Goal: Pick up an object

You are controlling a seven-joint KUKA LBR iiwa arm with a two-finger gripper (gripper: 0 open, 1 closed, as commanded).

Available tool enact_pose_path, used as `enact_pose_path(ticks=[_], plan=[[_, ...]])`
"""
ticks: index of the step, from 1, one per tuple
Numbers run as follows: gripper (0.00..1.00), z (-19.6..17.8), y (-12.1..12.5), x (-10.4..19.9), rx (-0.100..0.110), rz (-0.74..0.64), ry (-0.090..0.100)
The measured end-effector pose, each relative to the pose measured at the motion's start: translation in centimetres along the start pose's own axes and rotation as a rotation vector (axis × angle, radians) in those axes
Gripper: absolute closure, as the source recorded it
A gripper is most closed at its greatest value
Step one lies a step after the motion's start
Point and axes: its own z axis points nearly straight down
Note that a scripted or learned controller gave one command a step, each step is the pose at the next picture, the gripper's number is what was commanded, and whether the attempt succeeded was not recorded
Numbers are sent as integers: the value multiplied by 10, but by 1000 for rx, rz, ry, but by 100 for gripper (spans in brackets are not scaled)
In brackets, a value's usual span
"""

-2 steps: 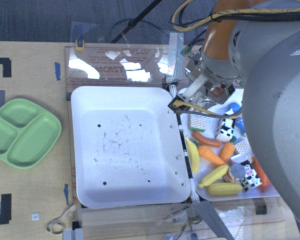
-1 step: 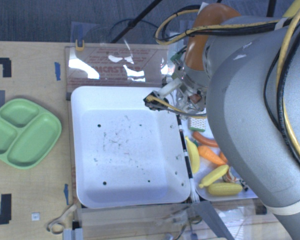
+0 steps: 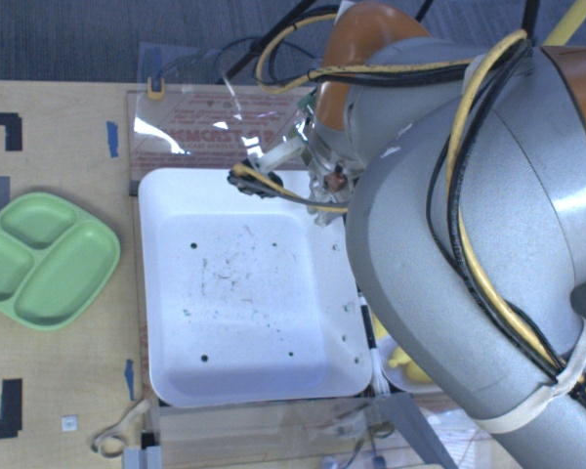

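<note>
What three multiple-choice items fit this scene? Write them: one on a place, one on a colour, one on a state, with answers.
1. Where does the divided plate lie?
A. On the wooden bench left of the white bin
B. Inside the white bin
C. On the arm

2. What colour is the divided plate?
A. Red
B. Green
C. Blue

3. How does the left white bin look?
A. Filled with water
B. Covered by a lid
C. Open on top, its floor scuffed with dark specks

Answers:
1. A, since the plate rests on the bench, apart from the bin's left wall.
2. B, since all three compartments are light green.
3. C, since the bare floor shows scratches and small dark dots, while the arm reaches over the bin's right side.
</note>
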Motion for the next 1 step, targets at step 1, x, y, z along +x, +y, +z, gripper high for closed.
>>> enact_pose_path(ticks=[1], plan=[[100, -10, 1, 1, 1, 2, 2]])
